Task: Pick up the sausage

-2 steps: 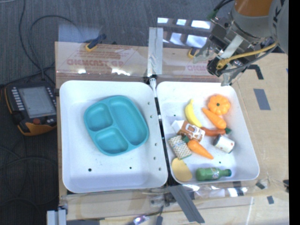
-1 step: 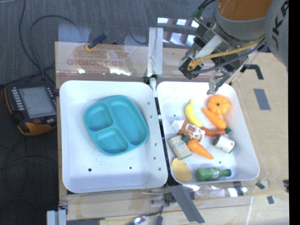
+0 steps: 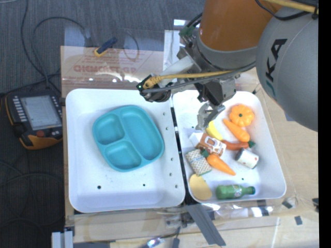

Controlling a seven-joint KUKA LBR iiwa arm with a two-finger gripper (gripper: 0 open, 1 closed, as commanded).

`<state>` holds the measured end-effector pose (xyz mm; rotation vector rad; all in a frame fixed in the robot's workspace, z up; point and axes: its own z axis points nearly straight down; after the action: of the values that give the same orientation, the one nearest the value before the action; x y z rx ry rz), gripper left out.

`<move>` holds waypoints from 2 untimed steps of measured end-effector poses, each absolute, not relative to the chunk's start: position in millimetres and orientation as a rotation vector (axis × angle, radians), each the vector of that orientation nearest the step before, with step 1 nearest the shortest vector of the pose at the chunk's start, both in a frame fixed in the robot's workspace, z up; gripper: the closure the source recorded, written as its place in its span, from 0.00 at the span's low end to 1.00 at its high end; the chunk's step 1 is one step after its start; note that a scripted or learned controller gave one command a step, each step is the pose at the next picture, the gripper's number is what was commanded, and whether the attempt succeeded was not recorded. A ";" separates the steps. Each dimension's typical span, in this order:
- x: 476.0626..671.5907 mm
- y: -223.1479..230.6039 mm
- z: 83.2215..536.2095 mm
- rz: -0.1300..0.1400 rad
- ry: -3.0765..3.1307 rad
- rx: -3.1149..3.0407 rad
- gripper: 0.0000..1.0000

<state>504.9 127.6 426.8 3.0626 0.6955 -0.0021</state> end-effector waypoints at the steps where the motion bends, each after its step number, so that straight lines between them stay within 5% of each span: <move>1: 505.2 128.5 435.2 -0.007 0.693 3.060 1.00; 2: 505.2 128.7 435.1 -0.007 0.693 3.060 0.00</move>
<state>505.2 128.7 435.1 3.0600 0.6932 -0.0070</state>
